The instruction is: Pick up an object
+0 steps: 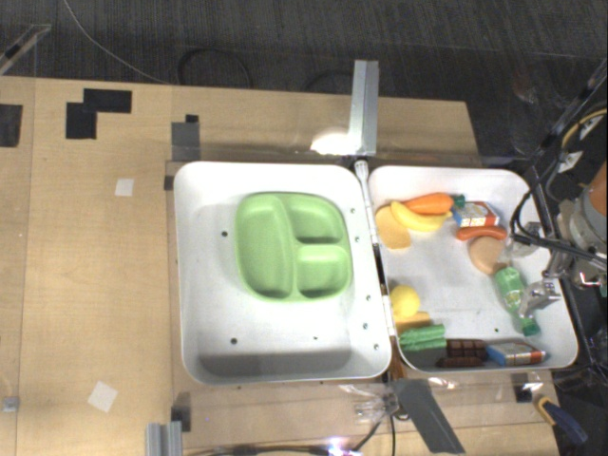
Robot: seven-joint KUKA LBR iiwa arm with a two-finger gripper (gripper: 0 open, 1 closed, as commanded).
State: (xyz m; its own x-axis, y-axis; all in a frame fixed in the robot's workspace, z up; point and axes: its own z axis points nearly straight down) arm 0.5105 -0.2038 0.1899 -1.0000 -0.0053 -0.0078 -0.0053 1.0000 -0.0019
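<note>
The hand [543, 294] hangs at the right bin's [446, 326] right edge, beside a green bottle [511, 288]; whether it is open I cannot tell. The left bin [204, 255] holds a green tray [290, 245].

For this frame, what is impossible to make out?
- Gripper, camera view: small and blurred, so its state is unclear.
- Arm: cut off by the right edge.
- Green bottle: partly covered by the gripper.
- Can: label too small to read.
</note>
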